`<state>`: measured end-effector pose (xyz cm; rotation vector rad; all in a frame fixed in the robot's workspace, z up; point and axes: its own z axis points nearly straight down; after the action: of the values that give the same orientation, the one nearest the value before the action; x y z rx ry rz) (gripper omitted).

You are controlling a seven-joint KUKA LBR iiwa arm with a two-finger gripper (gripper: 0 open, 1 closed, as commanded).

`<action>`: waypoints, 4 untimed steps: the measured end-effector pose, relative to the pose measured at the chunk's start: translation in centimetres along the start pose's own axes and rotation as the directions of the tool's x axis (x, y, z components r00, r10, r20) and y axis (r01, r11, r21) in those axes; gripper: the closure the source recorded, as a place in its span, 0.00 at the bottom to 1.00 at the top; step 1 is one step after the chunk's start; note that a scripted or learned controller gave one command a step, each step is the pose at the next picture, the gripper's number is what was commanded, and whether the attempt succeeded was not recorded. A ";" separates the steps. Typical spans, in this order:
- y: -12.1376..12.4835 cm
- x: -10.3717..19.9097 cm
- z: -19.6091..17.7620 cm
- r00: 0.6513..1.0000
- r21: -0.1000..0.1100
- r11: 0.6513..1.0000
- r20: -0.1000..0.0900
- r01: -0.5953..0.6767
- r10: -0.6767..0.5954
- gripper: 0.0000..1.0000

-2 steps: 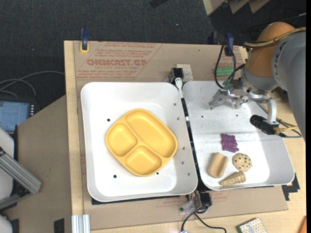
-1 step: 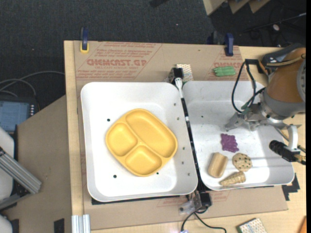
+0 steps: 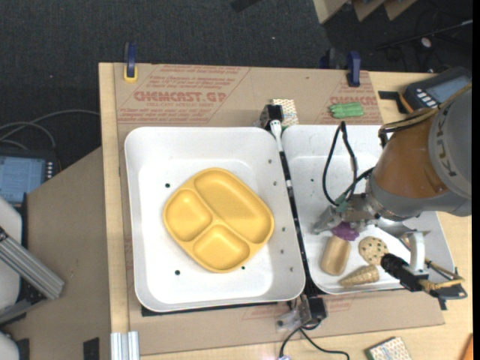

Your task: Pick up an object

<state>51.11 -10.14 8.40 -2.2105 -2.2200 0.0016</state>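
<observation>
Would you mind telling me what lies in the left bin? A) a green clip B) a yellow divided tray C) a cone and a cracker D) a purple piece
B: the yellow tray, with three compartments, sits alone in the left bin; the cone and cracker lie in the right bin.

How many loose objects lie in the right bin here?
4 visible: a purple piece under the wrist, a tan bread-like roll, a round cracker and a cone near the front. The arm may hide more.
</observation>
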 end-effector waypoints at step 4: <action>9.7 -1.9 -4.4 1.000 0.004 1.000 0.005 -0.009 0.009 1.00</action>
<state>60.81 -12.04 12.72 -2.2207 -2.2110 0.0116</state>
